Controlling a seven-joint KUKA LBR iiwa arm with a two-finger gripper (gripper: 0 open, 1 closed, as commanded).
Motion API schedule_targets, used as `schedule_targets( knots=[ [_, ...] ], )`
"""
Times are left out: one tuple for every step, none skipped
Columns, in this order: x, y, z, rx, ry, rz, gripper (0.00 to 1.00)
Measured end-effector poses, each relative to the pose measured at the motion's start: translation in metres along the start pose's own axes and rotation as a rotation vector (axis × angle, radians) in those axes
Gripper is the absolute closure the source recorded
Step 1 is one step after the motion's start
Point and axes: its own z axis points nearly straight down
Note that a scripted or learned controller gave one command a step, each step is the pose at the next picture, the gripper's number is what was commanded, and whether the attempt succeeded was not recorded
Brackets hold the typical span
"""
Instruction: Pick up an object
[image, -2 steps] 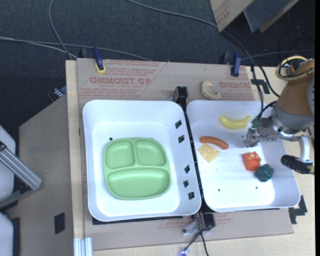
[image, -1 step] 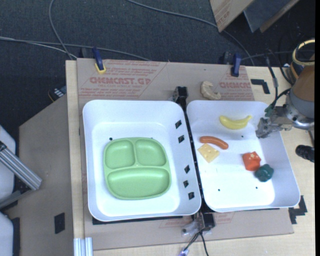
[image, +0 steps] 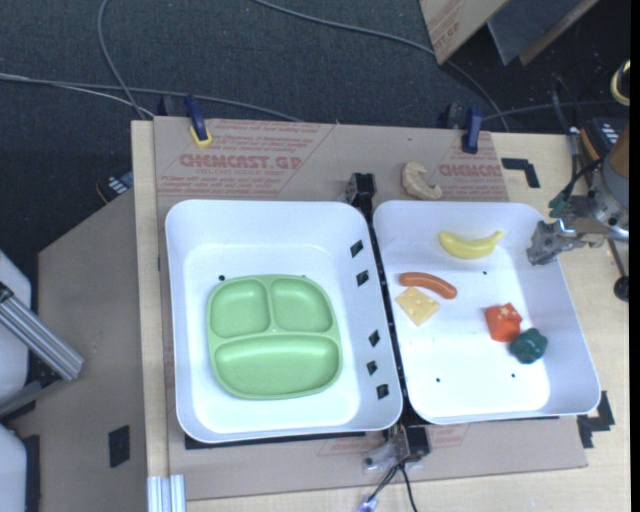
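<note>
The right bin (image: 560, 395) holds a yellow banana (image: 469, 243), an orange-red sausage (image: 428, 285), a yellow cheese wedge (image: 417, 306), a red block (image: 503, 321) and a dark green piece (image: 528, 346). My gripper (image: 546, 243) hangs over the right bin's upper right rim, right of the banana and apart from it. Nothing shows in its grasp. The arm enters from the right edge of the camera view.
The left bin (image: 190, 300) carries a light green divided plate (image: 273, 336). A beige lump (image: 421, 181) lies on the board behind the right bin. Two clamps (image: 198, 124) (image: 471, 128) pin the board's far edge. Cables run across the dark floor beyond.
</note>
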Motion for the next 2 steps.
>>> schedule_targets(
  knots=[
    [0.0,0.001,-0.034,0.002,0.001,0.0,1.0],
    [0.055,0.0,-0.042,0.008,0.004,-0.003,1.0]
  ],
)
